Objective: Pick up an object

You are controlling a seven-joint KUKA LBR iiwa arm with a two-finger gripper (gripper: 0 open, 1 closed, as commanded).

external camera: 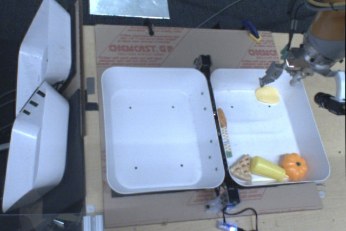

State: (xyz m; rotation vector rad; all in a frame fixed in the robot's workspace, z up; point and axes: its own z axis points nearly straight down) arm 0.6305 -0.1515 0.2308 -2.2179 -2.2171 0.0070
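grey gripper (281, 74) blurred above pale disc (267, 96).

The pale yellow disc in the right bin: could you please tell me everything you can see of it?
The disc is a small, flat, pale yellow piece, roughly round with a slightly uneven edge and a smooth, matte look, perhaps plastic or foam. It lies flat on the floor of the right bin, near the bin's far wall, apart from the other items clustered at the near edge. The tool hangs just above and behind it; whether they touch cannot be told. Nothing else touches the disc.
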